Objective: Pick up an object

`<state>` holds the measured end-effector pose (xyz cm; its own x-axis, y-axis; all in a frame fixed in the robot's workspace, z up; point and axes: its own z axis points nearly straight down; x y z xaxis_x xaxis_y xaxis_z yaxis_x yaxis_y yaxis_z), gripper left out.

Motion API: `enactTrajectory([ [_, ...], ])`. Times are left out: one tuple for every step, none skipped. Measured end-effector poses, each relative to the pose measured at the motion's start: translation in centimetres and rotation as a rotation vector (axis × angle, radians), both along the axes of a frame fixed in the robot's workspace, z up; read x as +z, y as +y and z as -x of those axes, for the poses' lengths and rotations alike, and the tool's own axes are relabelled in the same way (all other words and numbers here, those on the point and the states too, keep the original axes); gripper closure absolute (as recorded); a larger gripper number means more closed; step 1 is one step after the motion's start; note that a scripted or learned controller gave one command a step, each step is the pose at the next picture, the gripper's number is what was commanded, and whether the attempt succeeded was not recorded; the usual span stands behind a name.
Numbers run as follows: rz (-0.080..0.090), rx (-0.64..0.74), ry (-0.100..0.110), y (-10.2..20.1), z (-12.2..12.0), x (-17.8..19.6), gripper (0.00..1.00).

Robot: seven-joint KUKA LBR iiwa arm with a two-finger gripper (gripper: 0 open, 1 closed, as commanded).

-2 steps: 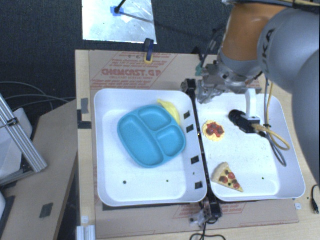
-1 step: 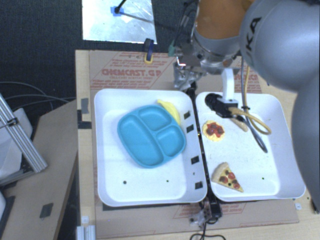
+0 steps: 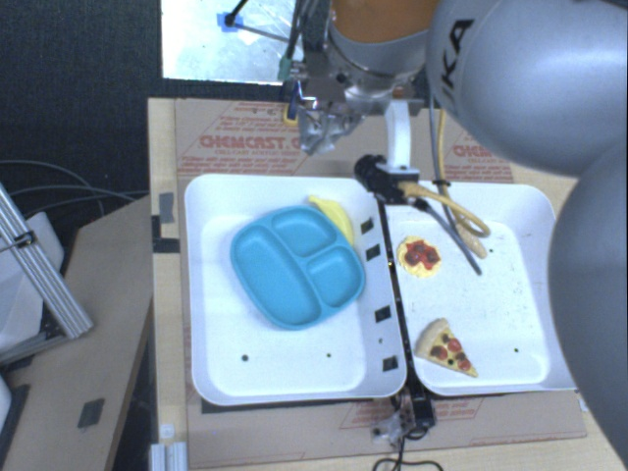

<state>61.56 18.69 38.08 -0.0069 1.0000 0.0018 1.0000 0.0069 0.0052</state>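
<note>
The task looks barely begun. The gripper hangs above the cardboard behind the bins, past the back rim of the left bin, and nothing shows between its fingers; whether they are spread or pressed together cannot be told from this blurred view. Every candidate sits below and in front of it. The blue tray lies nearest, just forward of the gripper in the left bin, with a banana tucked against its far edge. Off to the arm's side, in the right bin, lie tongs, a small round pizza and, farthest forward, a pizza slice.

All that remains is choosing, descending, closing and lifting. Room is generous over the open floor of the left bin in front of the tray; it is tighter near the banana, which touches the tray, and along the divider between bins, where the raised rims crowd any approach.
</note>
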Motion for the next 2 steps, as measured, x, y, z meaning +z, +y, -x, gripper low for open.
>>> enactTrajectory([
  [0.001, -0.002, 0.003, -0.3, 0.0, -0.2, 0.00],
  [0.000, -0.002, 0.002, 4.9, 1.0, -0.4, 0.00],
])
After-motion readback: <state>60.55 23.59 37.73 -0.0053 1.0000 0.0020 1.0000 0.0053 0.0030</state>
